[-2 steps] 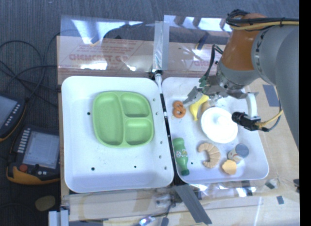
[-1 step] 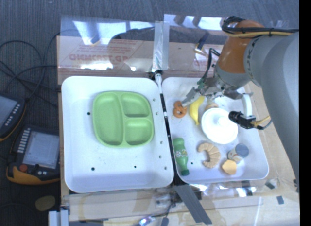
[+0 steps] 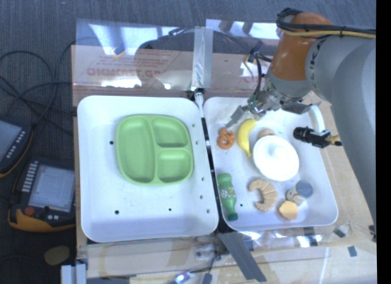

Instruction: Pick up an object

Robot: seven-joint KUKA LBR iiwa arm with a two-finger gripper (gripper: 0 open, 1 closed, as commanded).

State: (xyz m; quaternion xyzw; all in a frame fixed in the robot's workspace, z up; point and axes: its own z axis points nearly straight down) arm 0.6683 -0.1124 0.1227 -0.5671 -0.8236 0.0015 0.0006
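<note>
Reaching into the right bin

Hovering low at the back of the right bin (image 3: pixel 324 212), the hand (image 3: pixel 244 113) has its fingers spread apart, clamped on nothing. Its tips sit just above the banana (image 3: pixel 245 136), beside the pretzel (image 3: pixel 226 138) and white bowl (image 3: pixel 276 157).

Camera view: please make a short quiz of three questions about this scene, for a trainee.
1. True or false: the green divided plate lies in the same bin as the banana.
2. Which thing lies nearest the gripper? A) croissant B) banana C) green bottle
3. Fill in: the white round lid lies between the banana and the ____ bin wall.

Key
1. False. The plate is in the left bin; the banana is in the right bin.
2. B. The gripper hangs just above the banana and the pretzel.
3. Right.
</note>
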